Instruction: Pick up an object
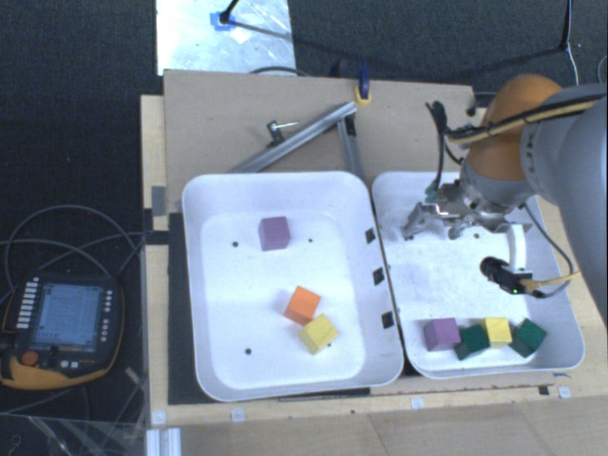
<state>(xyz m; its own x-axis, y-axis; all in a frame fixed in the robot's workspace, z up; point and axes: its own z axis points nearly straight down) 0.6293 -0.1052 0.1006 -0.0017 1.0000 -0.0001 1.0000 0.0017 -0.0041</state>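
Four blocks wait at the near edge of the right bin [560, 255], purple block [441, 332] leftmost. My end effector [439, 218] hovers well behind them, grip state I cannot tell, nothing lifted; the whole pick remains.

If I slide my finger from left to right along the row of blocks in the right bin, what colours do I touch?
Purple cube → dark green cube → yellow cube → second dark green cube.

Light wooden table [285, 112], brown board on top; two shallow white plastic bins side by side, left bin [204, 350], right bin [570, 335]; grey metal bar [294, 139] behind them.
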